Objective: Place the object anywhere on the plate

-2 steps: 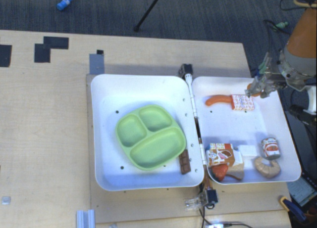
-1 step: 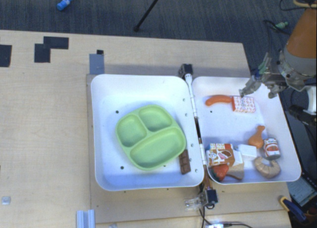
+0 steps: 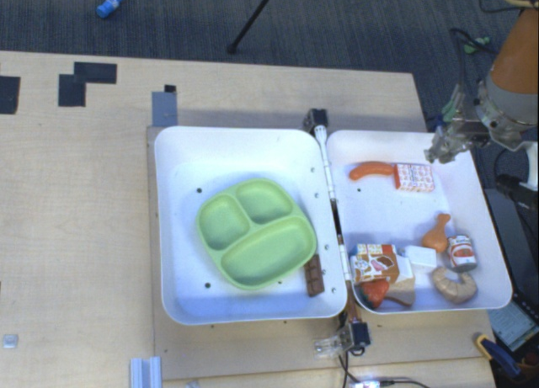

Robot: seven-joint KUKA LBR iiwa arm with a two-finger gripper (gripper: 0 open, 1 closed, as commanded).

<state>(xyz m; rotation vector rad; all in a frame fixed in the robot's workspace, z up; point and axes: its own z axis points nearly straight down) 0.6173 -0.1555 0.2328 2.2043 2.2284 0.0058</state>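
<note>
Gripper (image 3: 441, 149) hangs at the upper right of the frame, over the right bin's (image 3: 488, 209) far edge; whether it is open or closed I cannot tell, it is too small and blurred. Nothing looks carried. The green plate (image 3: 257, 232) with 3 compartments sits bare in the left bin (image 3: 173, 209), so placing remains undone. Candidate objects, including an orange sausage (image 3: 371, 171), lie in the right bin.

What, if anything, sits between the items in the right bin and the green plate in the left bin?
The two bins' adjoining rims stand between the right bin's items, such as the orange hot dog, and the green plate. A brown bar lies against the plate's lower right edge. The gripper hovers at the right bin's upper right corner.
</note>
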